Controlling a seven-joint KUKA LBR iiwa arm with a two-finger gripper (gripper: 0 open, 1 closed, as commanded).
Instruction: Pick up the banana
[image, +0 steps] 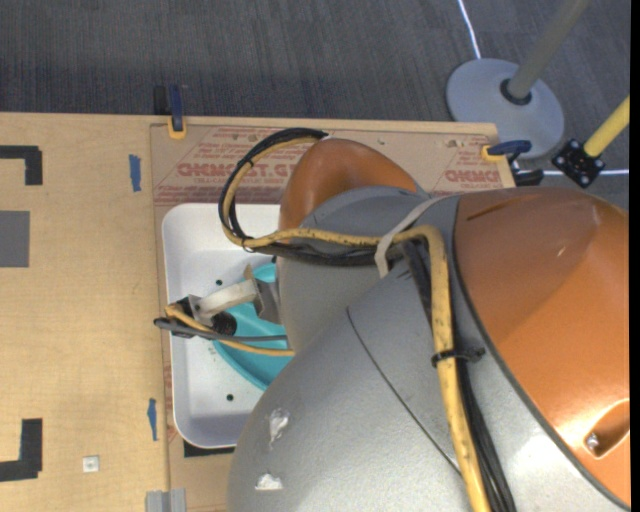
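**Grey arm (380, 400) looms over white bin (186, 245)**

Reaching in from the right, the arm covers most of the bench. At its left edge lies the bin, where a teal thing (252, 362) sits partly under the arm. The gripper (264, 297) hangs over that bin; I cannot tell its grip or the banana's place.

grey arm (400, 400), orange band (550, 300), yellow cable (440, 330)

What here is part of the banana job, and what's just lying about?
For the job:
- arm
- white bin, largely covered by the arm

Just lying about:
- teal thing in the bin
- blue clamp on the board's edge
- blue tape on the bench
- grey stand base on the floor
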